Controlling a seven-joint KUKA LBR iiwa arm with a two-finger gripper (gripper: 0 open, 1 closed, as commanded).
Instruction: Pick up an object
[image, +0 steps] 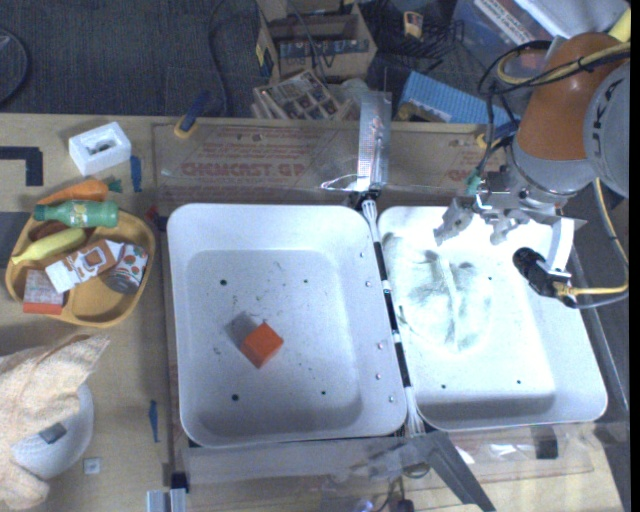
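Note:
An orange block (263, 344) lies in the left bin (200, 240), a little left of its middle, with a grey face turned to the upper left. My gripper (471, 230) hangs over the far part of the right bin (560, 385), well to the right of the block. Its two fingers (446, 226) are spread apart, open, and nothing is between them.
A metal divider (390, 320) runs between the two bins. The right bin's floor is scuffed grey near its middle (455, 295). A black cable plug (532, 268) hangs beside the wrist. Left of the bins, a yellow bowl (75, 305) holds toy food, and a cloth (40, 385) lies below it.

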